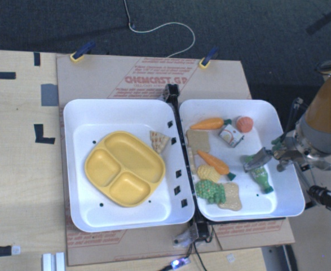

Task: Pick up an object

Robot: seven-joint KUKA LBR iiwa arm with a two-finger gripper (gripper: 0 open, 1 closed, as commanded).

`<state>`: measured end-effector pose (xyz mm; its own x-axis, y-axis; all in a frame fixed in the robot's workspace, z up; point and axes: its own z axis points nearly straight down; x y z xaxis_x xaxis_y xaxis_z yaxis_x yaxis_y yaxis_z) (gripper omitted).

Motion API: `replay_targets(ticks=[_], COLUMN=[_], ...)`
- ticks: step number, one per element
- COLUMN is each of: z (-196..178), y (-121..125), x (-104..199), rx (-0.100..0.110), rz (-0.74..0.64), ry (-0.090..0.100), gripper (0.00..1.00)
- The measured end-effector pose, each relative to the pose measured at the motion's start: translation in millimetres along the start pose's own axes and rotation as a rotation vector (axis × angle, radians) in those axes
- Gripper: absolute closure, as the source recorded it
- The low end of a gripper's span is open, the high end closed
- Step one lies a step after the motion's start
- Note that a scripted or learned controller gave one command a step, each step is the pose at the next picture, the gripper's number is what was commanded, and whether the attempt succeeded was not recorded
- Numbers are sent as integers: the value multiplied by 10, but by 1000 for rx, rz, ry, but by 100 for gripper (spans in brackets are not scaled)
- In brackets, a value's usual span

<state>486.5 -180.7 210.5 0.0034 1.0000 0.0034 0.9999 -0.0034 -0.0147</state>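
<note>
Claw low over the right bin's toy food

Toy food lies scattered in the right bin (278, 208): a carrot (207, 123) near the far wall, a small can (230, 135) and a red-orange ball (244, 123) beside it, a second carrot (213, 161) in the middle, a corn cob (208, 174), a green bunch of broccoli (210, 191), and flat tan bread slices (198, 140) along the left wall. A green bottle-like toy (261, 179) lies toward the right wall. The claw (257, 160) reaches in from the right and hangs just above that green toy, its grey tip pointing left; whether it is spread or closed cannot be told, and nothing is seen caught in it. The left bin (75, 208) carries a yellow divided plate (124, 167) and a waffle-textured wedge (159, 141) just beside the plate's far right edge. Both bins sit on a cardboard sheet (154, 78) on the desk (18, 151).
</note>
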Motion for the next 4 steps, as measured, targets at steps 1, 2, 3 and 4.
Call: replay_targets(ticks=[1,2,3,4], z=[-63,576,1168,1241], y=[28,38,99,108], x=[4,48,-4,-7], rx=[-12,-7,-9,-15], rz=[-4,-4,-4,-4], ry=[-3,-1,-2,-4], gripper=[0,0,0,0])
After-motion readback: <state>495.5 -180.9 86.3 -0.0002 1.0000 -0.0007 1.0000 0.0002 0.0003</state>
